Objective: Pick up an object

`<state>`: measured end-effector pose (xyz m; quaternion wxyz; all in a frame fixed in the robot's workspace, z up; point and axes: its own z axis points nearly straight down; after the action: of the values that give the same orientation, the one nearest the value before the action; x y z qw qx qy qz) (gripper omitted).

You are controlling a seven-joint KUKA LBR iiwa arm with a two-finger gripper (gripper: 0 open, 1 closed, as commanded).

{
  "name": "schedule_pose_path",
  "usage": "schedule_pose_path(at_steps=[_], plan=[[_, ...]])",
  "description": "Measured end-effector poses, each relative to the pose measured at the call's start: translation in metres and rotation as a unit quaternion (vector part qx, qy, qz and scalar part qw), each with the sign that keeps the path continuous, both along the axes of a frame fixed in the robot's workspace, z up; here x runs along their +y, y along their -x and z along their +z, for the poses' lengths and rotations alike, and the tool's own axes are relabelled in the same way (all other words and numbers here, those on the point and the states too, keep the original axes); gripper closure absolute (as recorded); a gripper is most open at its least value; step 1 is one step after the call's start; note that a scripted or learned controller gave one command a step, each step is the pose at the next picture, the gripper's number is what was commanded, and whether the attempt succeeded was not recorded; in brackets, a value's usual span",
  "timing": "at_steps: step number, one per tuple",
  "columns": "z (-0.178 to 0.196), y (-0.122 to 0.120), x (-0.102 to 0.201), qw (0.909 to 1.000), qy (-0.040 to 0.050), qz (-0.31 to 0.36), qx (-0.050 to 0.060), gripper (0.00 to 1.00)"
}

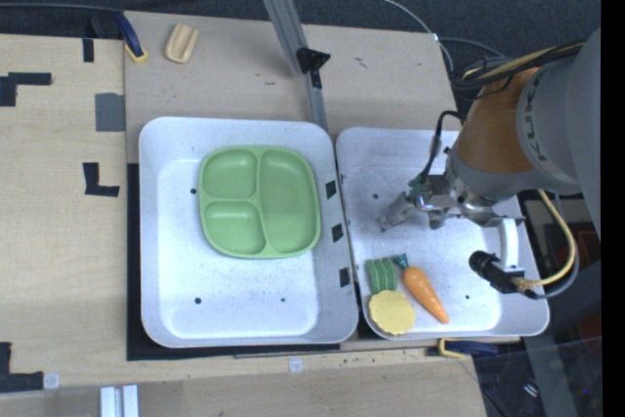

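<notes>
We see our gripper (402,213) spread open, holding nothing, above the right bin (488,308); carrot (426,294) not yet picked.

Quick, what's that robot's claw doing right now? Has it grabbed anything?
Gripper: over the right bin, above the toy carrot. Nothing shows between its fingers; open or closed cannot be told.

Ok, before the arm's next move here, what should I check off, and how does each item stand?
1. Targets present: carrot, yellow piece and green piece lie in the right bin: ok.
2. Gripper over the right bin: ok.
3. Gripper above a target: not ok, it sits up-view of them.
4. Anything between the fingers: cannot tell.
5. Green plate in the left bin, apart from the arm: ok.
</notes>
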<state>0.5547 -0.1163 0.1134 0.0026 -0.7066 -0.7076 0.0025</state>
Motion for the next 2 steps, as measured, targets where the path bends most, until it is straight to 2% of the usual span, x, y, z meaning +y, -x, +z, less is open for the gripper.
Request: schedule_pose_path(at_steps=[1, 2], plan=[[-0.025, 0.000, 0.000, 1.0000, 0.0009, 0.000, -0.003, 0.00], [-0.014, 0.000, 0.001, 1.0000, 0.0003, 0.000, -0.003, 1.00]])
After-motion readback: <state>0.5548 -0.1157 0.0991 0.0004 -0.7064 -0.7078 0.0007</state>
